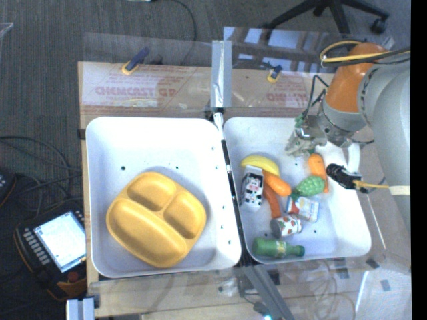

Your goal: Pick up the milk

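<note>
milk (252, 188) is lying by the right bin's (347, 242) left wall – your end effector (300, 139) is hovering well apart, grip state you cannot tell.

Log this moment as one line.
stage: approach | gripper: above right bin back edge, nothing visibly held | milk: lying beside banana, untouched
</note>
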Robot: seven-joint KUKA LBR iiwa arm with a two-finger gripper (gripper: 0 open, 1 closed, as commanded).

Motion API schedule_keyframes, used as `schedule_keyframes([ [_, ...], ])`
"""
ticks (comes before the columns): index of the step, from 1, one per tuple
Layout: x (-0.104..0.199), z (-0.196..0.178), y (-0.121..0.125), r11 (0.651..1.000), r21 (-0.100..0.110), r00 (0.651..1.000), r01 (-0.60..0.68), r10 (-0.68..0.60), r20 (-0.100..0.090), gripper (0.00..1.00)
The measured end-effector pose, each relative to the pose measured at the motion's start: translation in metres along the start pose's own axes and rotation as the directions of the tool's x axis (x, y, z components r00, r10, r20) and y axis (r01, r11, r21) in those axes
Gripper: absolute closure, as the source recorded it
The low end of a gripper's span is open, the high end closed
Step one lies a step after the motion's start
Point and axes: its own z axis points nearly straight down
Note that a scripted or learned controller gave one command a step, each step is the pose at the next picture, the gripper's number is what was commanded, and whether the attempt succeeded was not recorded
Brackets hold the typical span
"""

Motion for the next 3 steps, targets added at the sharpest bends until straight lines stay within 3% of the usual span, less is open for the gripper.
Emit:
schedule_keyframes([
  [1,-0.005,-0.051,0.016,0.97,0.017,0.97,-0.241,0.241,0.004,1.0],
  [2,-0.009,0.001,0.019,0.977,0.005,0.977,-0.214,0.214,0.004,1.0],
  [3,0.014,-0.066,0.015,0.936,0.016,0.936,-0.351,0.351,0.005,1.0],
])
